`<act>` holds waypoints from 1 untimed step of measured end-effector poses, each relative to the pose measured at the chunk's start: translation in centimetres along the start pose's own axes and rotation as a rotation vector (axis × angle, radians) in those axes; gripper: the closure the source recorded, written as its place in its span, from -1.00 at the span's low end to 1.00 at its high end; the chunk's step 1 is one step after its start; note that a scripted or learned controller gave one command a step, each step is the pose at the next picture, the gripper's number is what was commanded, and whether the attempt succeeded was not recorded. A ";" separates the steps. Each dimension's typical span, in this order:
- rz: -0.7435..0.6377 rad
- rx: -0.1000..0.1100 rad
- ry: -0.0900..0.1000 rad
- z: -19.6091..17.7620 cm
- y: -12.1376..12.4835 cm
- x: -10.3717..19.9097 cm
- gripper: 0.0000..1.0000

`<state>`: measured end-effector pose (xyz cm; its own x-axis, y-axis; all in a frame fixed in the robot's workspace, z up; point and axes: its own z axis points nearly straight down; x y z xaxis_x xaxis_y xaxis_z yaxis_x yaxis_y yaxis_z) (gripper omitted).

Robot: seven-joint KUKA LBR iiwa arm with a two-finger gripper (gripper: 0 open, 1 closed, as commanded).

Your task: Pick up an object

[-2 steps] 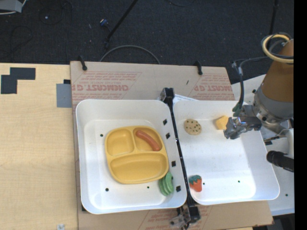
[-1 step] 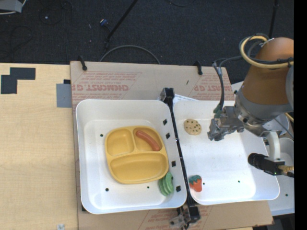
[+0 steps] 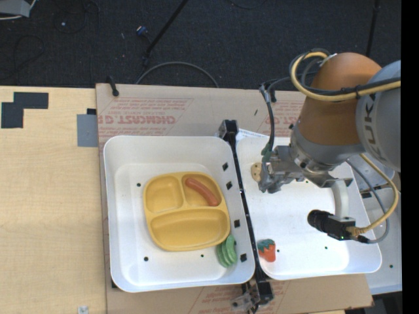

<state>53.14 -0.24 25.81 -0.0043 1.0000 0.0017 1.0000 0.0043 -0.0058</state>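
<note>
The left shallow white plastic bin [image 3: 124, 175] occupies the centre-left of the frame. Inside it lies a yellow three-compartment plastic tray [image 3: 186, 224]. A reddish sausage-shaped toy [image 3: 202, 190] rests in the upper right compartment of the tray. A green ribbed round object [image 3: 227, 251] sits just beside the lower right corner of the tray, against the bin's right wall.

The right shallow white bin [image 3: 314, 263] holds a small red-orange toy with a green top [image 3: 266, 250] at its lower left. A small tan object [image 3: 256, 171] lies near its upper left.

The grey two-finger gripper [image 3: 270, 183] is positioned over the upper left of the right bin, close to the tan object. Jaw state: cannot be determined.
</note>
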 end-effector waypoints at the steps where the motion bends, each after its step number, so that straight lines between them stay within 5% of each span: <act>1: 0.000 0.001 0.000 1.5 0.3 5.2 1.00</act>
<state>53.38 4.98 24.27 -0.0039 1.0000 0.0014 1.0000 0.0040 -0.0070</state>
